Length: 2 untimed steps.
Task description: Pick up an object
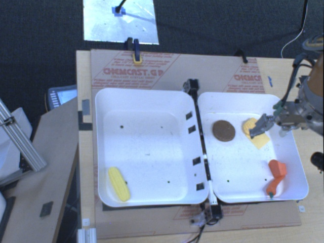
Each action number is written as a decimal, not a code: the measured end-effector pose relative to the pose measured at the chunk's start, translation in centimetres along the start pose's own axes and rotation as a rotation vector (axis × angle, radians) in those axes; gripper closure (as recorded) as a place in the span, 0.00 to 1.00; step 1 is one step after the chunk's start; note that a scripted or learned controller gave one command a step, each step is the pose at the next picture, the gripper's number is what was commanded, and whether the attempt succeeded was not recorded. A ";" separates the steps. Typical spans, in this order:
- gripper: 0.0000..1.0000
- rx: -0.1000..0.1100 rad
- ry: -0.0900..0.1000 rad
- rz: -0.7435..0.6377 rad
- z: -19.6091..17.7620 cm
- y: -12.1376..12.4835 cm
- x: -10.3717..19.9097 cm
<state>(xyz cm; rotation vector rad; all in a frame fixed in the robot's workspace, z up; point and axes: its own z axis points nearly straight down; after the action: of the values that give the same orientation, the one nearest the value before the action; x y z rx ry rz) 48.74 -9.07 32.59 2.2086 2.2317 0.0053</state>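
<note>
In the right bin lie a brown round cookie, a yellow cheese-like piece and an orange carrot near the front right corner. A yellow corn cob rests at the front left of the left bin. My gripper reaches in from the right and hangs right over the yellow piece, covering part of it. The view does not show whether it touches the piece.
A black divider with clips runs between the two bins. Both bins sit on a cardboard sheet. A shiny metal plate lies at the back, and a metal rail stands at the far left.
</note>
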 end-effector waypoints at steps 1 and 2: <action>0.00 0.001 -0.002 0.009 1.5 0.0 -0.7; 0.00 0.002 -0.003 0.011 3.3 -0.1 -3.3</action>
<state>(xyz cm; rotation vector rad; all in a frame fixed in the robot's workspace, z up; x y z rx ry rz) 48.68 -12.42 29.32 2.2212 2.2191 -0.0002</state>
